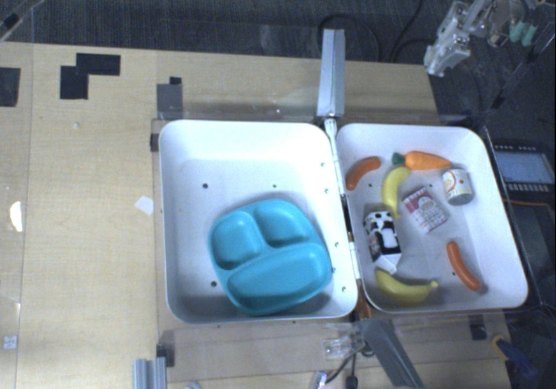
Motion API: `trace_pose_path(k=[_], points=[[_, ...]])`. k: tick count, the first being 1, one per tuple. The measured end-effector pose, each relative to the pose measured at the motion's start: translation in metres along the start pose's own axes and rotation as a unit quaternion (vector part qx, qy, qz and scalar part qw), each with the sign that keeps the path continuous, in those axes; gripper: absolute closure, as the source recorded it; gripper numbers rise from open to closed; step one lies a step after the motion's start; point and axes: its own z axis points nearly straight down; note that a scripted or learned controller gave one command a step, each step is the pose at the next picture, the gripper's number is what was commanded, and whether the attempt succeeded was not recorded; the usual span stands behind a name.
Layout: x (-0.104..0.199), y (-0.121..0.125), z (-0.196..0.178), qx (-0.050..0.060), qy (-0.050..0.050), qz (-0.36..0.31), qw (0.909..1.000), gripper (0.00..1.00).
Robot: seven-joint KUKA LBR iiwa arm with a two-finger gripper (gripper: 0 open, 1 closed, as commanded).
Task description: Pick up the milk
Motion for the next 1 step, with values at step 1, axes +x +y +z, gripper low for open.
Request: trace_pose_path(k=[1], points=[[0.0471, 0.0459, -0.0005, -0.001, 0.0, -0.181, 0.9835, 1.0]])
